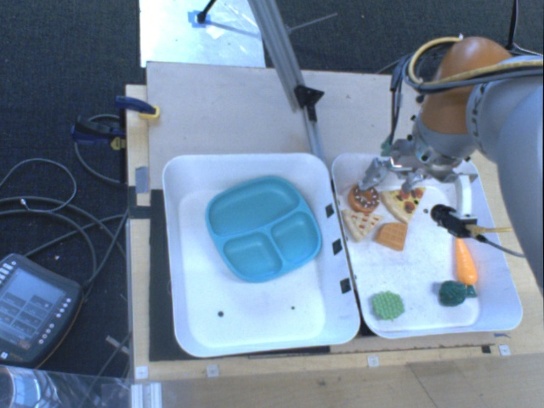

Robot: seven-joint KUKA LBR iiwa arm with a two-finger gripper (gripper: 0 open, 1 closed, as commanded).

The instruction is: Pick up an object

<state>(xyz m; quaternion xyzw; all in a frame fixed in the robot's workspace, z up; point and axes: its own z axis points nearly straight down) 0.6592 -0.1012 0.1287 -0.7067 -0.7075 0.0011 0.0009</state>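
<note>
White bins are sitting side by side, the left one carrying a blue tray [262, 227]. The gripper [393, 172] is hovering spread open over the right bin [501, 313], gripping nothing, right above the donut [364, 199] and 2 pizza slices [403, 202]. Guessing that donut is light, stiff plastic and a bit slick, so pinching across its outer rim is looking safest.
</note>
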